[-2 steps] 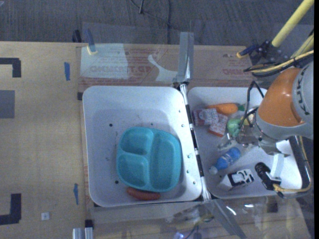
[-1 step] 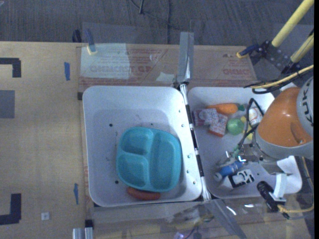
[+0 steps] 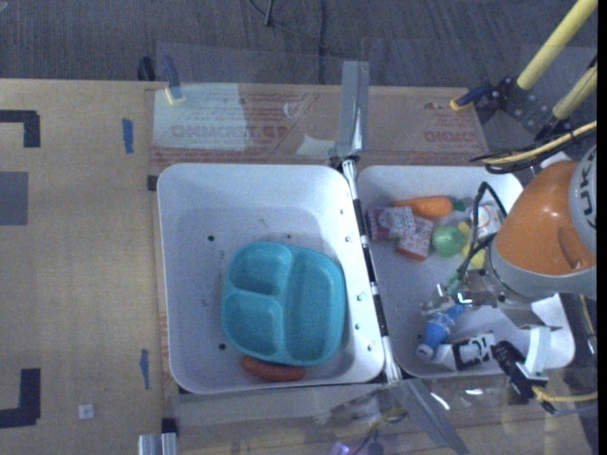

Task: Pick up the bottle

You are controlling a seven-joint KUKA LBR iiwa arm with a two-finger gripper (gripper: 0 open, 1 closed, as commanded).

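On the far left is the bare wooden bench [image 3: 76,273], with small bits of blue tape [image 3: 127,135] and black marks stuck on it. Next comes the left bin [image 3: 190,207], which is white and shallow. Inside it sits a blue-green plate [image 3: 283,301] with three sections. A red-orange thing like a sausage [image 3: 273,369] peeks out from under the plate's near edge, close to the bin's front wall. A metal strip runs between the two bins. Then comes the right bin [image 3: 398,344]. Near its back are small red and white packets [image 3: 402,229], an orange carrot [image 3: 429,206] just behind them, and a round green thing [image 3: 446,241] beside something yellow. Lower down in this bin lies the bottle [image 3: 436,334], on its side, with a blue part and a white end pointing toward the front. The gripper [image 3: 453,300] hangs right over the bottle, with shiny metal parts just above the blue part. I cannot tell if it is pinching the bottle or only close to it, because the metal bits hide that spot. Beside the bottle, toward the right, lies a black and white thing [image 3: 474,351]. On the far right is the arm [image 3: 541,235], with its big orange band above the bin.
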